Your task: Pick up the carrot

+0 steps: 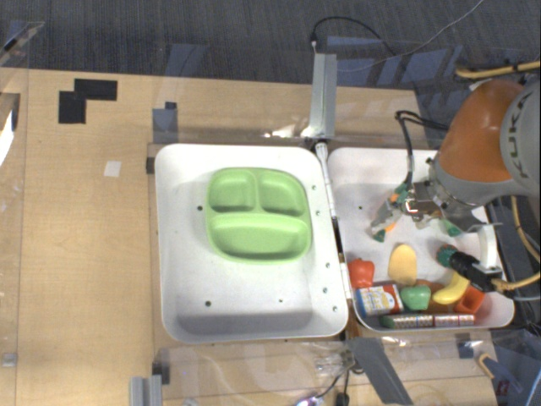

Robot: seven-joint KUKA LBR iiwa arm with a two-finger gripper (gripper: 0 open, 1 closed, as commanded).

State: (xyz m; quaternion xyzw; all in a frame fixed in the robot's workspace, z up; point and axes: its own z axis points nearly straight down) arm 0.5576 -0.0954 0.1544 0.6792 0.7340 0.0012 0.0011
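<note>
Gripper (385, 222) hovering with jaws apart over right bin (355, 176), carrot (471, 301) apparently lying at near right corner, touching banana (452, 290); probably handling as light, stiff, smooth toy, favouring pinching across thick middle.

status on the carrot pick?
Gripper low in right bin, nothing between fingers. Carrot untouched at bin's near right corner, banana against it.
</note>
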